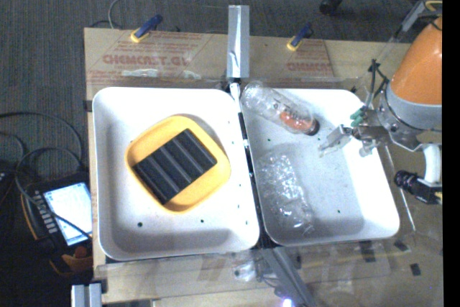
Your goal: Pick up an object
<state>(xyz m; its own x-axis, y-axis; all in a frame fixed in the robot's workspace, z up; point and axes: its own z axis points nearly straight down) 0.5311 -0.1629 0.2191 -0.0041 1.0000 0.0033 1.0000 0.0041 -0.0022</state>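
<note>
Camera view, fixed above. Gripper [350,138]: one, over the right bin [374,205], fingers apart, nothing between them. Bottles: two, both clear plastic, both in the right bin. One bottle with an orange label [282,111] lies near the fingers; one crushed bottle [284,187] lies toward the front. Left bin [115,226]: one yellow and black tray [178,162]. Risk: round, slick bottle likely rolls or squirts free on closing; the crushed bottle may buckle.

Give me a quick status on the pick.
Gripper over right bin, nothing between fingers. Clear bottle lies nearby, top left. Crumpled plastic below. Path open.
</note>
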